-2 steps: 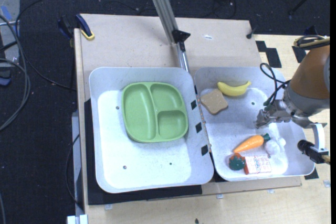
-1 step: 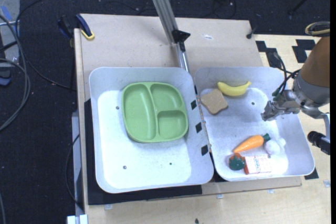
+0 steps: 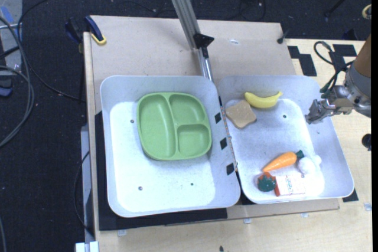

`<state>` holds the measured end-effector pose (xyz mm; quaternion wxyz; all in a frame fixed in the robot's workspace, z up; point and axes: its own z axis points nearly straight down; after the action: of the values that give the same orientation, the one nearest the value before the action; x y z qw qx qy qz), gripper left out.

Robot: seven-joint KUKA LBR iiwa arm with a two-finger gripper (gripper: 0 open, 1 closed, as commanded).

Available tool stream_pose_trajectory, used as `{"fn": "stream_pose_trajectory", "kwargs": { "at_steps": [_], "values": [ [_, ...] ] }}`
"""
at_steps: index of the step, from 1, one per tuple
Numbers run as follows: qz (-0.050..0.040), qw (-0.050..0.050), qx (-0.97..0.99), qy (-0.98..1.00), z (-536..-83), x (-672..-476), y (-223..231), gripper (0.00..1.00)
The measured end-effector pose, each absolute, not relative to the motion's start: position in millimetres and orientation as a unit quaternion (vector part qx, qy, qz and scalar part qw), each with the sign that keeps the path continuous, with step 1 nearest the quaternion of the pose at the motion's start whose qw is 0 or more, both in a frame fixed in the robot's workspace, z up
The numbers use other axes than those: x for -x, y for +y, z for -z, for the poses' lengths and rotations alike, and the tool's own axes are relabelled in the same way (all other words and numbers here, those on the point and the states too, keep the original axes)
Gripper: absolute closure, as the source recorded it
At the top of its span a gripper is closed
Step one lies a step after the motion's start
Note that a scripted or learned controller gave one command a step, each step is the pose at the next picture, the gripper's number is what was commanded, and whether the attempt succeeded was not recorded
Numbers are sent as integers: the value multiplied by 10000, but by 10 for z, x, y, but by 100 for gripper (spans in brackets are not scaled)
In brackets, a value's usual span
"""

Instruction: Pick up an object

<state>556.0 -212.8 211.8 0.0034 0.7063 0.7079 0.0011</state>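
In the right bin (image 3: 277,133) lie a yellow banana (image 3: 263,98) and a tan slice of bread (image 3: 240,114) near the far edge. At the near corner sit an orange carrot (image 3: 279,162), a white box with a red label (image 3: 290,185), a small red and green item (image 3: 265,183) and a white object (image 3: 308,166). My gripper (image 3: 316,112) hangs at the right rim of this bin, well right of the banana, with nothing visibly held.
The left bin (image 3: 124,180) holds a green divided plate (image 3: 175,126). A metal pole (image 3: 184,3) slants down to the gap between the bins. Cables lie on the dark floor around the bench.
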Motion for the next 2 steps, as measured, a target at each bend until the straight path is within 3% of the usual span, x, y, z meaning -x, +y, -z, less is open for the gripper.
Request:
{"fn": "stream_pose_trajectory", "kwargs": {
  "at_steps": [1, 2],
  "values": [
    [-17, 40, -7057, 7085, -2697, -5615, -2040, 100],
    [-3, -4, -7044, 7098, -2542, -5735, -1495, 100]
  ]
}}
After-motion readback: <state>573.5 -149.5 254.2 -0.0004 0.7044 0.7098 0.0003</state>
